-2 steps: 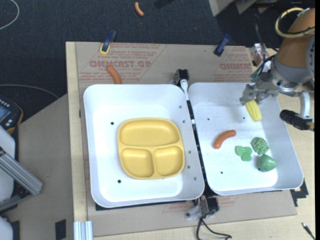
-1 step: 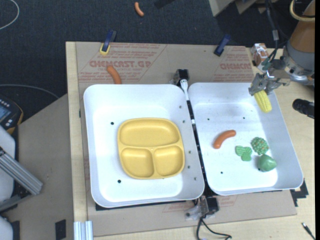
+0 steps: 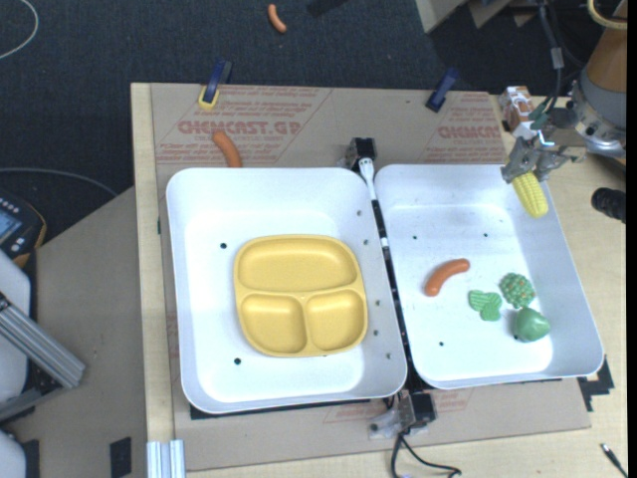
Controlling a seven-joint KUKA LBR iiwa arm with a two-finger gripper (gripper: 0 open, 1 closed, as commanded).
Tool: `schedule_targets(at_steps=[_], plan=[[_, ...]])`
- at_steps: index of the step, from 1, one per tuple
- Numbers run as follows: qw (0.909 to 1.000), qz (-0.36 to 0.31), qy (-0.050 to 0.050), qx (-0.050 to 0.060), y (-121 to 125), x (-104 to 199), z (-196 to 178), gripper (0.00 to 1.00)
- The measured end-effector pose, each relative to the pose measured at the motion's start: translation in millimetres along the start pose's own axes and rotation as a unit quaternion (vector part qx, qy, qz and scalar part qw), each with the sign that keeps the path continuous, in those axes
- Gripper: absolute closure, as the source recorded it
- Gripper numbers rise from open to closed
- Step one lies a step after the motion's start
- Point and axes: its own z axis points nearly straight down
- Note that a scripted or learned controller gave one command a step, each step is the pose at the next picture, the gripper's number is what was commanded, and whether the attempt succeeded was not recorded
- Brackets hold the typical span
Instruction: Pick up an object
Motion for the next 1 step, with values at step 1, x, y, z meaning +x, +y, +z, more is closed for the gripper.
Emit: schedule_targets(at_steps=[1], plan=[[1.0000,-0.002,0.002,0.003,5.5,43.2,-1.9,1.00]])
